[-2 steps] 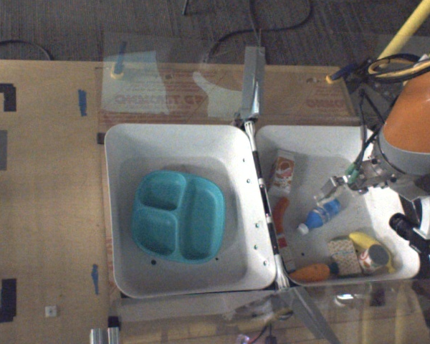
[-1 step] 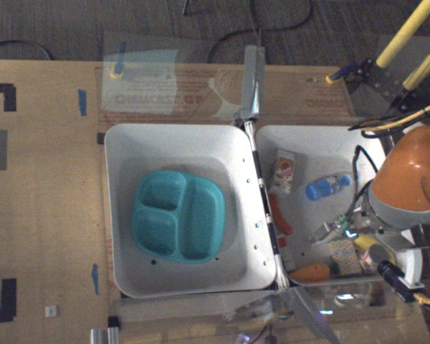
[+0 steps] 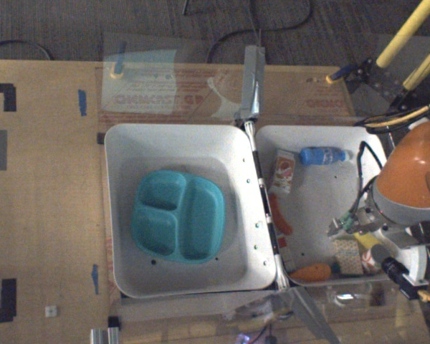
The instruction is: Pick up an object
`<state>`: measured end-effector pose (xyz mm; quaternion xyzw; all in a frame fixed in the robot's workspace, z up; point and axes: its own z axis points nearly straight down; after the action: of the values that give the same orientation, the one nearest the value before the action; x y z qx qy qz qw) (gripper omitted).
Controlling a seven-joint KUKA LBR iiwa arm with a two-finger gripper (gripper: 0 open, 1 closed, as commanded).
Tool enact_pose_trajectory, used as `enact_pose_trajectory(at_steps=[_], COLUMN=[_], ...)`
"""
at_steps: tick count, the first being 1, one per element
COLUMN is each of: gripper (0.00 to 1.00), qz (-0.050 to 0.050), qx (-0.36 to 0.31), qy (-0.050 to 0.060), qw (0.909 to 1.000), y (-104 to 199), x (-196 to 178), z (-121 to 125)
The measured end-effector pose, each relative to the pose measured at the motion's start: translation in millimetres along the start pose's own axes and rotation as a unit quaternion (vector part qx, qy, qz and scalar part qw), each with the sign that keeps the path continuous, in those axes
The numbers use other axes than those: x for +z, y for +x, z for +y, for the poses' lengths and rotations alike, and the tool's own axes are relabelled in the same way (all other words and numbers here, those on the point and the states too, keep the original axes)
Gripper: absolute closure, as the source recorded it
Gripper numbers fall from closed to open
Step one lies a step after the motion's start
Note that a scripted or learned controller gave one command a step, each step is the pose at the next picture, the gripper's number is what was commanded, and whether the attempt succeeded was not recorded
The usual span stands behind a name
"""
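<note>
Two shallow white bins sit side by side on the brown table (image 3: 50,192), and the left bin (image 3: 122,149) carries one thing: a teal divided plate (image 3: 178,216) with three compartments, lying flat near the middle. The right bin (image 3: 312,192) carries the clutter. I count one blue bottle (image 3: 322,155) lying on its side near the far wall, one small printed packet (image 3: 284,173) in red and white by the divider, its print too small to read, one red strip-shaped object (image 3: 278,217) just below the packet along the divider, one orange object (image 3: 312,271) against the near wall, and one tan block with a speckled face (image 3: 348,255) just to the right of the orange one. The arm (image 3: 408,174) comes in from the right, its orange band showing big and rounded, and the gripper (image 3: 350,224) hangs low over the right bin, just above the tan block. I can't tell from here if its tips are apart or together; nothing shows clearly held. Behind the bins a clear sheet (image 3: 147,81) lies over cardboard with red lettering that reads mirrored and blurred, so I can't make it out. Two strips of blue tape (image 3: 82,102) mark the table, and black corner marks (image 3: 3,95) sit at its left edge.
</note>
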<state>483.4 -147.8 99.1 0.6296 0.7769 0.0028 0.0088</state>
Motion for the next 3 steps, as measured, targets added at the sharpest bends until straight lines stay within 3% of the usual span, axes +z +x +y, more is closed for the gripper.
enact_pose_trajectory(at_steps=[1,2,3], gripper=[0.00,0.00,0.00], qz=[0.000,0.003,0.005], qx=[0.000,0.038,0.028], qy=[0.000,0.006,0.008], qw=[1.0000,0.9993,0.9996], y=[-0.1,-51.3,-71.3], x=[0.0,-129.6,-73.2], z=[-0.1,107.2,31.5])
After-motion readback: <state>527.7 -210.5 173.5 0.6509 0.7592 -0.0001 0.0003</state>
